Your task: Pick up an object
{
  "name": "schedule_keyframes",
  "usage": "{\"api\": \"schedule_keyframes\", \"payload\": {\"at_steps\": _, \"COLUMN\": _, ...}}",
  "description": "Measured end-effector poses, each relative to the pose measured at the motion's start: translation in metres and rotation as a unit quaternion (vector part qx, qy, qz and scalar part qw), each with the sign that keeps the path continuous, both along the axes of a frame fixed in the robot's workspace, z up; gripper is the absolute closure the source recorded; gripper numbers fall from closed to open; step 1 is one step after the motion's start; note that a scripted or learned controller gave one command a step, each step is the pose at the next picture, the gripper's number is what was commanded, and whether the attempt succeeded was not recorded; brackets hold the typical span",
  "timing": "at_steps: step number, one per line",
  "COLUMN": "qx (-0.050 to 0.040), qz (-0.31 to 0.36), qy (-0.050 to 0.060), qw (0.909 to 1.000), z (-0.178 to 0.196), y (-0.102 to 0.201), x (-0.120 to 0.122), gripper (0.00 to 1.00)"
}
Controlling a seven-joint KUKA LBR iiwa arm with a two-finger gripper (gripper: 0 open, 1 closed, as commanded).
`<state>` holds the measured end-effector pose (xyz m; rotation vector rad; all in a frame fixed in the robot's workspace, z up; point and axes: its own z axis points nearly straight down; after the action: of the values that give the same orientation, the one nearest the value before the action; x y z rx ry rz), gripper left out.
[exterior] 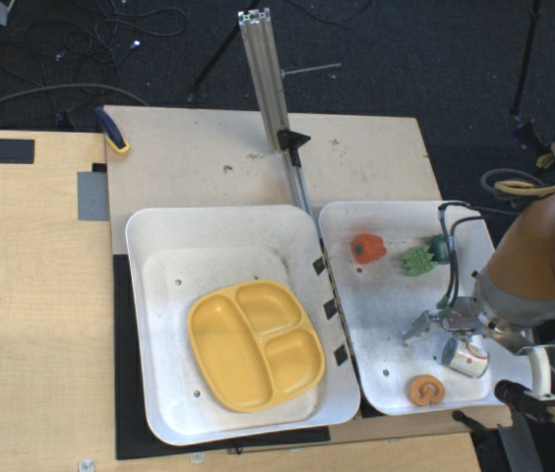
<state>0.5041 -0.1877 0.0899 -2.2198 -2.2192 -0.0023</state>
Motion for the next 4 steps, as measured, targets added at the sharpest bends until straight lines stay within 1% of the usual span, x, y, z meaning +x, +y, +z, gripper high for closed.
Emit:
{"api": "schedule_keyframes", "payload": {"at_steps": 1, "qx": 0.0007, "qz": -0.001, "qy": -0.003, "qw": 1.0, "z": 0.013, "y": 0.0, "x": 0.002, "gripper": 1.0}}
{"api": "schedule_keyframes", "payload": {"at_steps": 2, "qx": -0.002, "qz": 0.0, "qy": -0.002, "qw": 1.0, "z": 0.072, "y": -0.005, "x": -0.005, "gripper": 1.0}}
{"api": "schedule_keyframes", "payload": {"at_steps": 3, "qx": -0.0024, "qz": 0.001, "qy": -0.003, "qw": 1.0, "z": 0.133, "y": -0.011, "x": -0.008, "gripper": 1.0}}
{"api": "schedule_keyframes", "payload": {"at_steps": 4, "qx": -0.0024, "qz": 0.001, "qy": -0.002, "qw": 1.0, "z": 0.196, "y": -0.011, "x": -0.009, "gripper": 1.0}}
